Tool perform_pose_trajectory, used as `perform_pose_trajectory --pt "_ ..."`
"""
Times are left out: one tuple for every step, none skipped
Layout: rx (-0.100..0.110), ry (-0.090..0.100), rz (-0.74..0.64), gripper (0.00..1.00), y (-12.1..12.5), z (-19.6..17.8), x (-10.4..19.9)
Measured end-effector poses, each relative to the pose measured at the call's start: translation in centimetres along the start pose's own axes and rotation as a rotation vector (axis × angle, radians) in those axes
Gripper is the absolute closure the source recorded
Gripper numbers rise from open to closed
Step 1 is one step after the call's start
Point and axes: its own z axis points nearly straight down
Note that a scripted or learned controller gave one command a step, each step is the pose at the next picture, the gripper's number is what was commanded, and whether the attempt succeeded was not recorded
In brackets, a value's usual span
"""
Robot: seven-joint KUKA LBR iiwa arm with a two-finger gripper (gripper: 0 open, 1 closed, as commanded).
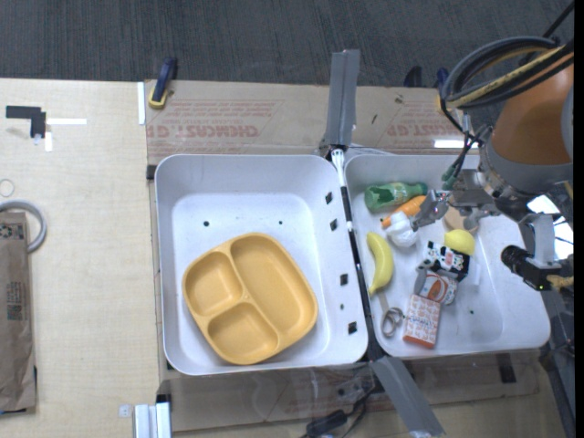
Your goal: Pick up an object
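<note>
The grey arm with its orange band [538, 108] reaches in from the right, bent down over the right bin [511, 331]. Its hand [453, 203] hangs low near the bin's far edge, above the clutter; whether it is apart or together cannot be told from here. Just beside it lie a green bottle [394, 194] at the far left corner, an orange carrot-like piece [406, 211] and a lemon [460, 241]. A banana [380, 262] lies along the bin's left wall, and a red-and-white box [422, 321] rests near the front edge. The left bin [182, 190] carries a yellow divided plate [249, 297] toward its front.
</note>
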Motion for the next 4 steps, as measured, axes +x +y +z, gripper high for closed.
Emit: perform_pose_trajectory --pt "-0.03 -0.007 -0.033 0.0 -3.5 8.5 -2.4" --pt "-0.039 -0.017 -0.132 0.0 -3.9 9.0 -2.6" --pt "-0.039 -0.017 -0.133 0.0 -3.9 9.0 -2.6" --pt "-0.051 -0.012 0.067 0.0 -5.8 9.1 -1.9"
